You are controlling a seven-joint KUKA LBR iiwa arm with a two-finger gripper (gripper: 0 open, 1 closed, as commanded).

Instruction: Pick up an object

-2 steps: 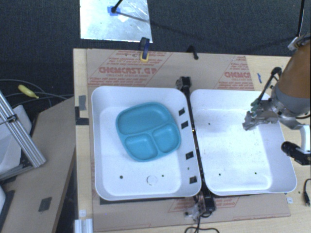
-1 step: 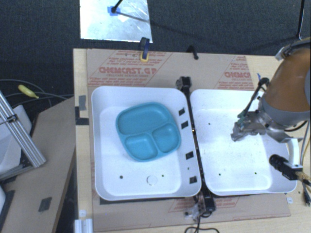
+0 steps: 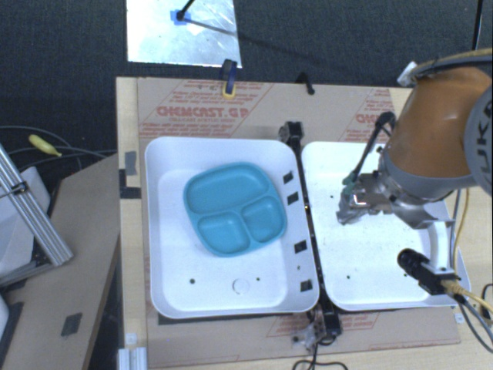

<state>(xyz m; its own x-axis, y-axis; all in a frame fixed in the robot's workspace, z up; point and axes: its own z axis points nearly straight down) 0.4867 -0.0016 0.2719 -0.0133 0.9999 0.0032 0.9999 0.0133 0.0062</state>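
A light blue divided plate [image 3: 233,207] lies in the left white bin [image 3: 173,284], tilted a little, with three compartments facing up. My gripper [image 3: 348,203] hangs over the left part of the right white bin [image 3: 362,284], well to the right of the plate and past the divider between the bins. The arm's orange band [image 3: 443,122] and grey wrist cover the upper right of that bin. Nothing is visible between the gripper and the bin floor.
A black divider with clips [image 3: 300,206] runs between the two bins. Both bins rest on a cardboard sheet [image 3: 200,110]. A shiny metal sheet [image 3: 185,21] lies at the back. Aluminium framing [image 3: 27,206] stands at the left. Cables trail at the front right.
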